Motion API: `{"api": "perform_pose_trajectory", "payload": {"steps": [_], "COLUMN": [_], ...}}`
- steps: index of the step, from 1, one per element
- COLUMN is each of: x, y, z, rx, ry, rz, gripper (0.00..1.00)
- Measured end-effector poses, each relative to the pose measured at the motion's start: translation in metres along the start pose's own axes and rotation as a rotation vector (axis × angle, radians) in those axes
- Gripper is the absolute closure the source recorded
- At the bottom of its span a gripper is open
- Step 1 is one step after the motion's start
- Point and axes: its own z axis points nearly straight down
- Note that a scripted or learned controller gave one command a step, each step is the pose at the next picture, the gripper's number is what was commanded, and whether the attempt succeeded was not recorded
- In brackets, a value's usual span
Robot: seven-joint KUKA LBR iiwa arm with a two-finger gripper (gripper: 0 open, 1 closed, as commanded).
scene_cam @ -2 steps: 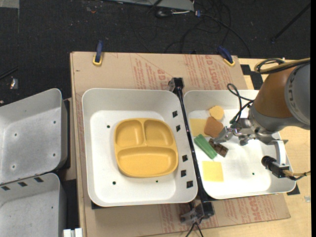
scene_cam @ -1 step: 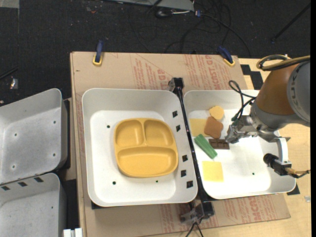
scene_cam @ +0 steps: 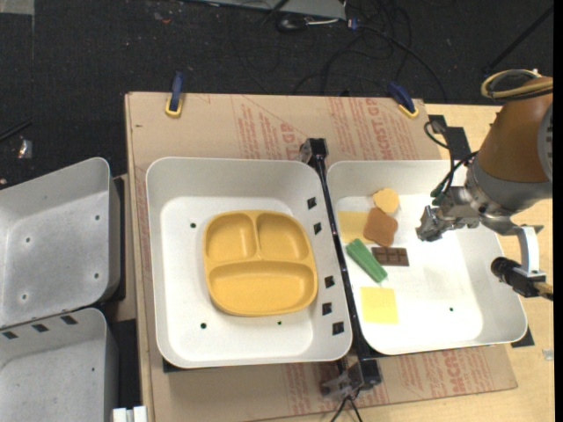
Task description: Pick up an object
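The right bin holds a small cluster of items at its left side: an orange round piece, a brown block, a pale yellow flat piece, a green stick, a dark chocolate bar and a yellow square. My gripper hangs over the right bin, just right of the brown block and apart from it. I see nothing between its fingers.
The left bin carries a yellow divided plate. A black divider runs between the bins. Grey trays lie off the bench at left. Blue-and-yellow clamps grip the board's far edge.
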Motion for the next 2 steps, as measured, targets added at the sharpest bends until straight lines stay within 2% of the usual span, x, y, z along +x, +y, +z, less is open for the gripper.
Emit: {"api": "perform_pose_trajectory", "payload": {"steps": [1, 2], "x": [-0.004, -0.006], "y": [0.008, 0.0], "z": [-0.062, -0.111], "rx": [-0.002, -0.002], "ry": [-0.001, -0.001], "rz": [-0.001, 0.0], "gripper": [1.0, 1.0]}}
